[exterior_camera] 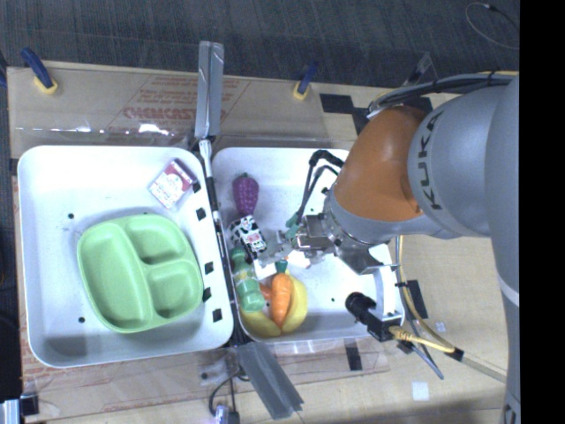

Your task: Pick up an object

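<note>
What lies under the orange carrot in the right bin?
The orange plastic carrot rests on a yellow banana, beside a green bottle. The banana's middle, and any bin floor beneath, are covered.

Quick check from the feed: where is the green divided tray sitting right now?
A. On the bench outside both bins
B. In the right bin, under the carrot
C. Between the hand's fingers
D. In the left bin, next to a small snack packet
D: the green divided tray lies flat in the left bin, with the small snack packet just above it.
</note>
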You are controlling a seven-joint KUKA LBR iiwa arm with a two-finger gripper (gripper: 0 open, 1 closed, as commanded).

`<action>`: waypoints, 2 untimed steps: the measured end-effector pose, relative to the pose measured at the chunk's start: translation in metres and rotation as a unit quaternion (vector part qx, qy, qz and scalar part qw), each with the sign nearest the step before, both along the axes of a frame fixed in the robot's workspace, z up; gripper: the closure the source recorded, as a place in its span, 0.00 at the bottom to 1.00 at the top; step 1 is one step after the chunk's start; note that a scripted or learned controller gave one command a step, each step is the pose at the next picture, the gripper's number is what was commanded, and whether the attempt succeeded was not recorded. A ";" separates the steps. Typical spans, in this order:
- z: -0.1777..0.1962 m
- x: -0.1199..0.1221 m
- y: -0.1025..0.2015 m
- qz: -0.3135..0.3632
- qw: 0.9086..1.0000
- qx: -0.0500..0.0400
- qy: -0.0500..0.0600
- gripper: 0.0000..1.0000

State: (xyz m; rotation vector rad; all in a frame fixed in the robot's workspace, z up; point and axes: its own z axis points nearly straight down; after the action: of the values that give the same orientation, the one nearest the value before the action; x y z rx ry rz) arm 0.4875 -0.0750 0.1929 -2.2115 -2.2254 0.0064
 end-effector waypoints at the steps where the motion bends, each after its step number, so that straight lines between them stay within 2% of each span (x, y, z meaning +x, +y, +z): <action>1: -0.090 -0.005 -0.020 0.119 0.993 -0.003 -0.013 0.00; 2: -0.101 0.048 -0.090 0.015 1.000 0.000 -0.003 0.00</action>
State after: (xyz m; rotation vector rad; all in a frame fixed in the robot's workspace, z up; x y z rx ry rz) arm 0.5355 -0.1653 0.0917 -2.1817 -2.2606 0.0015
